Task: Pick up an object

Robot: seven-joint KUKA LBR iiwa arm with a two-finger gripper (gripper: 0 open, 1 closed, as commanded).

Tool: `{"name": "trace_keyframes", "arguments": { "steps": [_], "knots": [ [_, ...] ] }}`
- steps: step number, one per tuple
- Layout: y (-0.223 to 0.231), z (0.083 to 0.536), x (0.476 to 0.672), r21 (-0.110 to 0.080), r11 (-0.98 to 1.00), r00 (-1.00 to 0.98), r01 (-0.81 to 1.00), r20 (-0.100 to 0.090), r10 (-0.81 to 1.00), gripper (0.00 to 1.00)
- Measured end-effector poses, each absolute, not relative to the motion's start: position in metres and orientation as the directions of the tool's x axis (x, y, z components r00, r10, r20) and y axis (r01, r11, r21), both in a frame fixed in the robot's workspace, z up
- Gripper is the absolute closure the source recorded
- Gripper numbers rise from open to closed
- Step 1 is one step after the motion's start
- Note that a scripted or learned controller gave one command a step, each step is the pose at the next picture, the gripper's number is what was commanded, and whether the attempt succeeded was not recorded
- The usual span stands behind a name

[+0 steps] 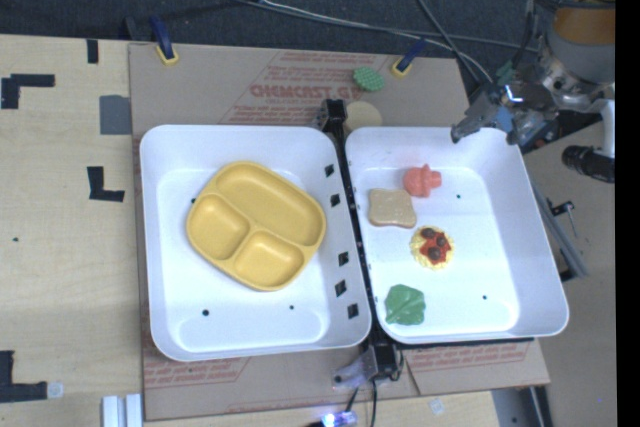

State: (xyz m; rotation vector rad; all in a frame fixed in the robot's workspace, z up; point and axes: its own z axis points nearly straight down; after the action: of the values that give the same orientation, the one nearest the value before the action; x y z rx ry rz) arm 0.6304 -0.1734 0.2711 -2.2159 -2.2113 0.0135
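Observation:
The right bin (520,215) holds several small toy foods: a pink-red piece (422,180), a tan bread slice (390,208), a round yellow piece with red topping (433,247) and a green leaf-like piece (405,304). My gripper (489,134) hangs over the bin's far right corner, above and to the right of the pink-red piece. It is open, its two fingers are spread wide, and nothing sits between them.
A yellow divided plate (257,223) lies in the left bin (165,215). A small green object (368,77) and a tan round one (364,113) rest on the cardboard behind the bins. Cables run across the dark floor at the back.

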Motion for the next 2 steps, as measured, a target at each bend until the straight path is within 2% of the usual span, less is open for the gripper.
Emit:
{"name": "trace_keyframes", "arguments": {
  "steps": [1, 2],
  "knots": [
    [-0.173, 0.279, 0.632, -0.001, 0.001, -0.001, 1.0, -0.001, 1.0, 0.0],
    [-0.18, 0.225, 0.639, -0.004, 0.001, -0.001, 1.0, -0.001, 1.0, 0.0]
  ]
}}
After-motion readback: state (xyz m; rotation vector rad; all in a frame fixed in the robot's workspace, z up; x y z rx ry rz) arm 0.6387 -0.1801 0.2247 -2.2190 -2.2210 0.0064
